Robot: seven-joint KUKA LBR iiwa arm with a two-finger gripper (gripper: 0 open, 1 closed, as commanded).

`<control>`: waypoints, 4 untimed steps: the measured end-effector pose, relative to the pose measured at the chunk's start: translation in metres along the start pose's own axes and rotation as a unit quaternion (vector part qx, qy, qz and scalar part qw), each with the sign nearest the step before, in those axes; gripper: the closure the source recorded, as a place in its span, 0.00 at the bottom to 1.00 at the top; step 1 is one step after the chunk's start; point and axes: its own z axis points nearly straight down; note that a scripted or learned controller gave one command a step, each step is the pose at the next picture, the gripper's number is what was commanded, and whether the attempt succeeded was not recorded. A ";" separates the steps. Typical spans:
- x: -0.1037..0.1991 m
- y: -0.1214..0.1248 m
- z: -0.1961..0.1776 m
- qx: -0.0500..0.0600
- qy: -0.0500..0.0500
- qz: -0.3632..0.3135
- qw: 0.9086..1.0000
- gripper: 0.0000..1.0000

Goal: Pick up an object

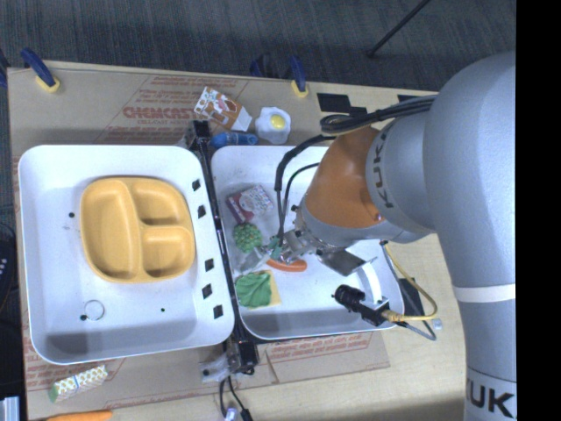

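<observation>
The gripper (282,251) was down low in the right bin (307,318), near its middle. Right beside it lay an orange carrot-like toy (289,265), which seemed to be the thing it was after. The big arm (368,191) hid most of the gripper, so I could not tell if it was spread apart or closed, or if it had the toy at all.

Close by, toward the bin's left wall, sat a bumpy green toy (246,235). A see-through packet with red on it (249,203) lay nearer the bin's far edge. A flat green leaf (255,288) lay near the front edge, on something yellow.

What could go wrong? These things were crowded together, so the gripper might bump the green toy or pinch two things at once. The orange toy looked thin and lay flat on the bin floor, so it might slip out.

The open room was on the right half of the bin, but the arm filled it. The left wall was close to the toys, so there was little space to slide that way. Going straight up looked like the safest way out.

The left bin (44,323) held a yellow tray (136,226) near its middle.
</observation>
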 end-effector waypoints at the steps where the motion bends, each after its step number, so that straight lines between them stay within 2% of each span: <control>1: -0.008 0.005 0.000 -0.001 -0.001 0.085 0.996 0.00; 2: -0.004 0.005 0.000 -0.001 0.000 0.062 0.998 0.00; 3: -0.014 0.003 0.000 -0.001 -0.001 0.203 0.979 0.00; 4: -0.013 0.004 -0.010 -0.001 0.000 0.201 0.980 1.00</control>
